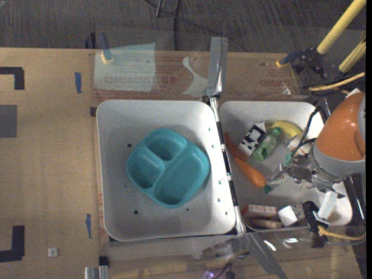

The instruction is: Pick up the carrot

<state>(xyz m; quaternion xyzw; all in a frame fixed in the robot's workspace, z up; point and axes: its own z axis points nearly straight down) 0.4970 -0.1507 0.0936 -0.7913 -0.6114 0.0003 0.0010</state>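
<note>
Camera view, looking down at a slant on both bins. Carrot (250, 172) lies in the right bin (232, 116), near its left wall, roughly mid-depth. Long axis runs diagonally: one end up-left toward the divider, the other down-right, where a small green stub shows. It lies flat on the bin floor. A second slim orange-red piece (233, 147) sits just above it, on much the same diagonal, close to the left wall.

Gripper (286, 170) hangs over the right bin, just right of the carrot's lower end, near the green stub; contact cannot be told. Whether the pincer is spread or pressed together cannot be told; the metal parts blur together. Orange band (343, 133) of the arm sits over the bin's right side.

Other contents of the right bin: black-and-white carton (252, 138), green bottle (267, 145) just beside it, banana (286, 128) at the back, a small white cylinder (286, 215) and assorted small items along the front wall, too cluttered to name.

Left bin (116, 121) holds a teal compartment tray (168, 167), three sections, lying near the middle.

Bench surface (46, 156) is tan board with black corner marks and blue tape bits. Dark carpet (70, 4) beyond, with cables; yellow poles (344, 19) at upper right.
</note>
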